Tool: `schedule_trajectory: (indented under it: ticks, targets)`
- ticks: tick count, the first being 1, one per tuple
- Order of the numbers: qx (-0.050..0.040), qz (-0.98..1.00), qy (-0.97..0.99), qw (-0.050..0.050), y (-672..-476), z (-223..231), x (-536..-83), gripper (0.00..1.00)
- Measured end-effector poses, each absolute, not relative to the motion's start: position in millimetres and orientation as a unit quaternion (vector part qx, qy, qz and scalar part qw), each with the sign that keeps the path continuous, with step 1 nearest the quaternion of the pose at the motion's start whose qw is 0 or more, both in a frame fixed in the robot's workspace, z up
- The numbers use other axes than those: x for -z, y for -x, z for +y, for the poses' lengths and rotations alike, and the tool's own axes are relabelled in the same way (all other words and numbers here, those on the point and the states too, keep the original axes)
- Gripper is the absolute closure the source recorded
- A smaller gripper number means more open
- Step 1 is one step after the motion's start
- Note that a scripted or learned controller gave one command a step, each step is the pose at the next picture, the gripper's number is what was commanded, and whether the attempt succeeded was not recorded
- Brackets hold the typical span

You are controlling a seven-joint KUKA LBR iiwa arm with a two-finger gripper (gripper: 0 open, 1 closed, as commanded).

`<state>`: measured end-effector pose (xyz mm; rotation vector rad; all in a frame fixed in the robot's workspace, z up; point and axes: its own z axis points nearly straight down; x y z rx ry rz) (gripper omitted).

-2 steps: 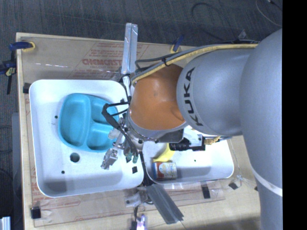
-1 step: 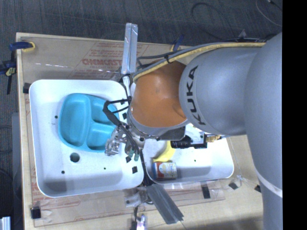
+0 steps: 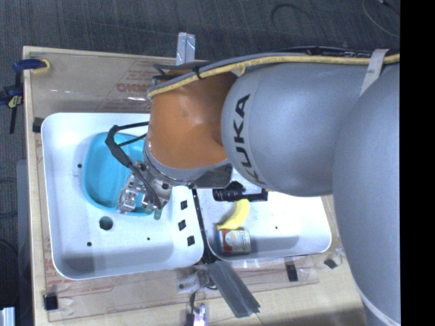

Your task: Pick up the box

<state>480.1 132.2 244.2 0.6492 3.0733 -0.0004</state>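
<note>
Blue box (image 3: pixel 102 175), lying in left white bin, partly hidden by arm

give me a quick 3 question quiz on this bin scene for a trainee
1. True or false: the gripper is over the left bin.
2. Which colour is the item under the gripper? A red, B blue, C green
3. Fill in: beside the can in the right bin lies a yellow ____.

Key: 1 true; 2 B, the blue item; 3 banana.
</note>
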Motion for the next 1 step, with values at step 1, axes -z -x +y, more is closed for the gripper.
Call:
schedule_trajectory:
  ticks: [1]
  targets:
    - [0.0014,0.88,-0.476,-0.001,-475.2,182.6,-220.1,1.0]
